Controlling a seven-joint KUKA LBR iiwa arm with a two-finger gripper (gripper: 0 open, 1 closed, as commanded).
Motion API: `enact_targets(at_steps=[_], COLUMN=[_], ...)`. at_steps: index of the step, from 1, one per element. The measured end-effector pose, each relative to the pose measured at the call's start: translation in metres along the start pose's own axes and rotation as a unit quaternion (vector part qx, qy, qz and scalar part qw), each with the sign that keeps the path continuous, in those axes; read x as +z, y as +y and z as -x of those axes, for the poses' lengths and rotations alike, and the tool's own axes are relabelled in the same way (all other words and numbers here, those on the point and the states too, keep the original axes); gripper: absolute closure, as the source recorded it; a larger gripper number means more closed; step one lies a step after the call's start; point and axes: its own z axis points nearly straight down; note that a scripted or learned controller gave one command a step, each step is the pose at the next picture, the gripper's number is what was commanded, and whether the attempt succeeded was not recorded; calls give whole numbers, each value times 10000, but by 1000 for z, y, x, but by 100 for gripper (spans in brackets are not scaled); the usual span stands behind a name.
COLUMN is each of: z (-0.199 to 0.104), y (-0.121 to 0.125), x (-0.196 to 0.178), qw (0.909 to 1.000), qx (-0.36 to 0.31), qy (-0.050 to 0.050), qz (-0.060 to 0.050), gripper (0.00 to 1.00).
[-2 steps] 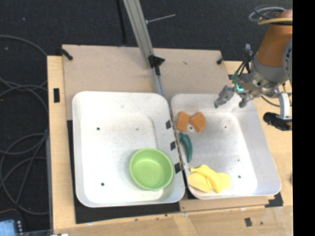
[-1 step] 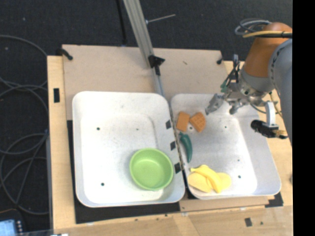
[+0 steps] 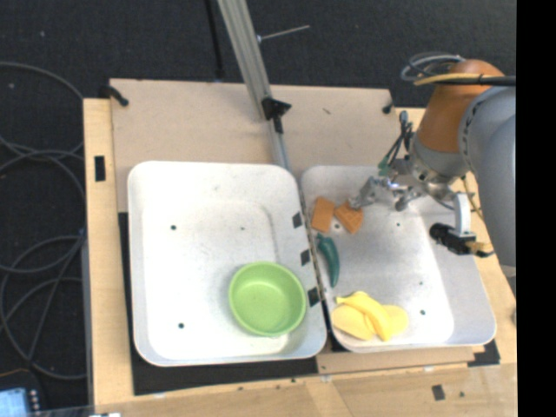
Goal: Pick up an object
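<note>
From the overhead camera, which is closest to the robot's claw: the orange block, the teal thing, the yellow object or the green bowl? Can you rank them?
Measured from the end effector in the right bin:
1. Orange block, right beside it near that bin's left wall.
2. Teal object, lower down along the same wall.
3. Yellow object, at the right bin's front edge.
4. Green bowl, across in the left bin's front corner.

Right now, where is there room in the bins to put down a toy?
The left bin has the most room: its whole top part is bare, above the green bowl. The right bin is crowded along its left side by the orange block, green thing and yellow thing; bare floor lies toward its right wall.
</note>
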Motion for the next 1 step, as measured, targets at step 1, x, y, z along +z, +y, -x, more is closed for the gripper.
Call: enact_targets(at_steps=[1], z=[1], y=[2], x=[-15], qw=[10000], qx=[-25], qy=[-23], qz=[38], gripper=[100])
